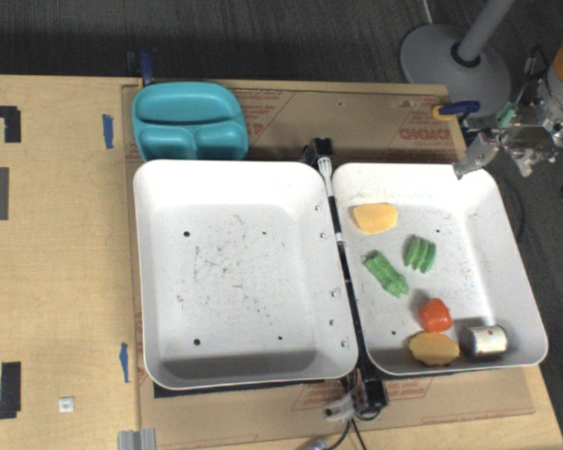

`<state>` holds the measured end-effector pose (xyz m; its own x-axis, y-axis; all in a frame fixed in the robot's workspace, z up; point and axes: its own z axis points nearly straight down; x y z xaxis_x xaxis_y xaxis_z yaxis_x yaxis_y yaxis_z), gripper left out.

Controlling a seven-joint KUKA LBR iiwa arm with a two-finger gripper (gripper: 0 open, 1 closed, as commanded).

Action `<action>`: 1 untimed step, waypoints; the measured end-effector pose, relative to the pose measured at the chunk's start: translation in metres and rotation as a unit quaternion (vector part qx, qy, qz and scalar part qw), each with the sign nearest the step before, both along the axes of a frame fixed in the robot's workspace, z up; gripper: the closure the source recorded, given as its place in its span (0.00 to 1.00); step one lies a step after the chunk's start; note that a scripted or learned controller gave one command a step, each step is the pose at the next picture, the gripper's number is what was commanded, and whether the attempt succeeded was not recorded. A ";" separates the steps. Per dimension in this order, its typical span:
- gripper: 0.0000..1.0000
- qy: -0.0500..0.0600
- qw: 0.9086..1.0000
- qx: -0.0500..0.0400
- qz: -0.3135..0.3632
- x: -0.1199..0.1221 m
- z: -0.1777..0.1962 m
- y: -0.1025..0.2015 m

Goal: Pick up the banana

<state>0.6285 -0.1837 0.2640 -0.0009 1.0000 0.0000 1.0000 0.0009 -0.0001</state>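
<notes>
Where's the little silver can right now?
The silver can lies in the right bin, at its near right corner, beside a tan potato-like piece and just below the red-orange piece.

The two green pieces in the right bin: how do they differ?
The longer green piece lies slantwise near the bin's middle divider; the shorter green piece sits up and to its right, closer to upright. The longer one is slim, the shorter one stubby and ribbed. Both are green and lie apart in the right bin.

I see even, bright overhead light; the white bins point(235, 261) nearly wash out, with soft shadow along their near walls. The dark floor point(263, 17) stays dim. Focus is slightly soft throughout, edges grainy.
</notes>
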 end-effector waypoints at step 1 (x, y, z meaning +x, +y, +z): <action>0.00 0.000 0.995 0.000 0.096 -0.013 -0.139 0.063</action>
